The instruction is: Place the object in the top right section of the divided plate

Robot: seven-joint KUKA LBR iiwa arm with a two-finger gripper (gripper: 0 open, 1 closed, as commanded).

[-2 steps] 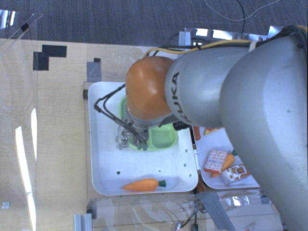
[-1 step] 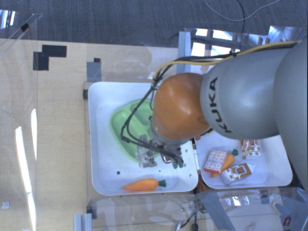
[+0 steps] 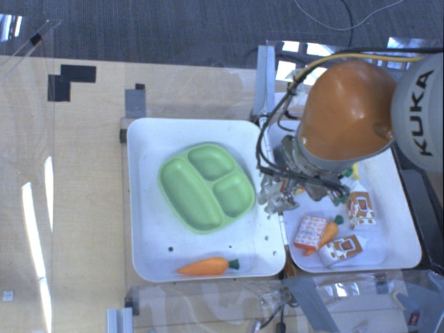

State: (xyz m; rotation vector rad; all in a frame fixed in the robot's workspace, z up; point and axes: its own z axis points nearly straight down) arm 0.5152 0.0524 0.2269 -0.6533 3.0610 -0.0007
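My pincer over the bins' divide, grip state unclear to me, green divided plate just left, carrot below-left

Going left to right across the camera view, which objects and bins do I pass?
Left bin → green divided plate → pincer → red-and-white carton → orange-patterned box, far side of the right bin. The big toy carrot lies below the plate, overlapping it in the order.
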